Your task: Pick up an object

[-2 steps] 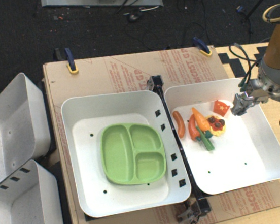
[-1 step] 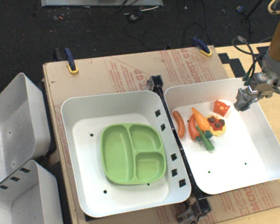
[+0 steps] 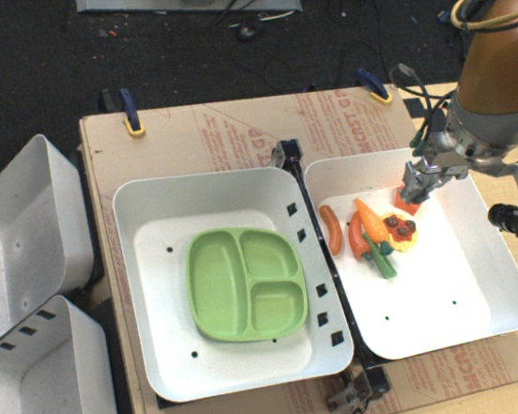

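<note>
- While the gripper hangs over the right bin, claw state unclear, toy food lies clustered beneath.
- Carrot looks light, stiff, slick; pinch its middle.

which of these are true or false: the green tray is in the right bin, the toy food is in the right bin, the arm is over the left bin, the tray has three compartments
1. The green tray is in the right bin. False: it lies in the left bin.
2. The toy food is in the right bin. True.
3. The end effector is over the left bin. False: it is over the right bin, by the toy food.
4. The tray has three compartments. True.
</note>
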Controlling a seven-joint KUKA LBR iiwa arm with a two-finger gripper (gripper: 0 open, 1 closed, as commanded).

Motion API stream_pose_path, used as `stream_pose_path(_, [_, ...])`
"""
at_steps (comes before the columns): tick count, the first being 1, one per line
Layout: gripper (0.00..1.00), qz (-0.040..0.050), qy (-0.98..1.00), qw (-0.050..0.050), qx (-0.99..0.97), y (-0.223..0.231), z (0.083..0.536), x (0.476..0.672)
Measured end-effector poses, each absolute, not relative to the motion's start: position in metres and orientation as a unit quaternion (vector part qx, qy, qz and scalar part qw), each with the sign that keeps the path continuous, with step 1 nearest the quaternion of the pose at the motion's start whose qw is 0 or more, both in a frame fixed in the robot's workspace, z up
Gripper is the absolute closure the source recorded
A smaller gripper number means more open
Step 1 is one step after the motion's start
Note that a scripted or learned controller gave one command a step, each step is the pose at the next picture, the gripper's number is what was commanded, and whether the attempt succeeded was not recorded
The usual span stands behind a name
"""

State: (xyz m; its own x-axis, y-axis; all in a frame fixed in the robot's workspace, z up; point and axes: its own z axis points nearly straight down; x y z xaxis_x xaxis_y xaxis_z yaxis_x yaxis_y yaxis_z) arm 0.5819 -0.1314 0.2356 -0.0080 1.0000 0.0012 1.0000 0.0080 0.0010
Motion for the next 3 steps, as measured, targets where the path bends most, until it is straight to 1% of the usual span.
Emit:
stream_pose_path(1, [1.00,-0.0007,-0.710,0.000,-0.704,-0.083,0.244,0.580])
stream_pose_path(2, [1.00,-0.0008,-0.710,0.000,-0.704,-0.034,0.248,0.584])
stream_pose_path(3, [1.00,-0.0001,-0.710,0.001,-0.705,0.010,0.243,0.582])
